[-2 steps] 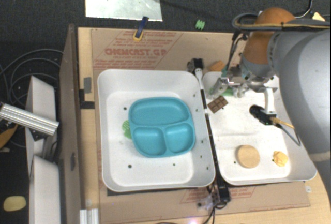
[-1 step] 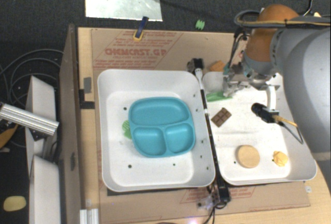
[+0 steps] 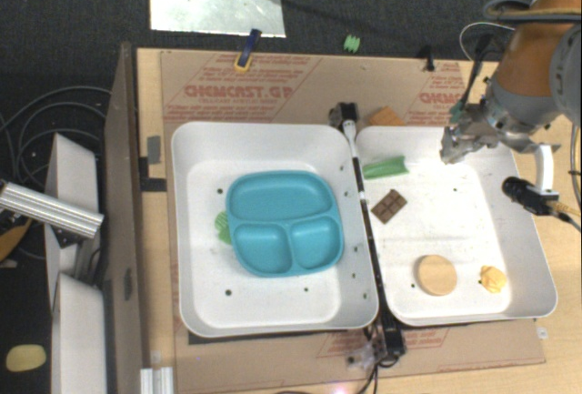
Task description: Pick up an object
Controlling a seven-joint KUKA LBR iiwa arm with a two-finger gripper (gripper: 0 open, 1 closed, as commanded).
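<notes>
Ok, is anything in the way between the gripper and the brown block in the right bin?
Nothing visible. The gripper hangs over the right bin's far edge; the brown block lies on bare floor nearer the divider. The green piece sits beside that path, apart from the block.

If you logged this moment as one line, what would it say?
hand: over right bin, far edge | holding: nothing seen | right bin: green piece, brown block, round disc | left bin: blue tray

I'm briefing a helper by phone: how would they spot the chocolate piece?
Look in the right-hand white bin, near the divider it shares with the left bin. The small dark brown chocolate square lies just below the green block; it alone is dark and scored into a grid.
</notes>
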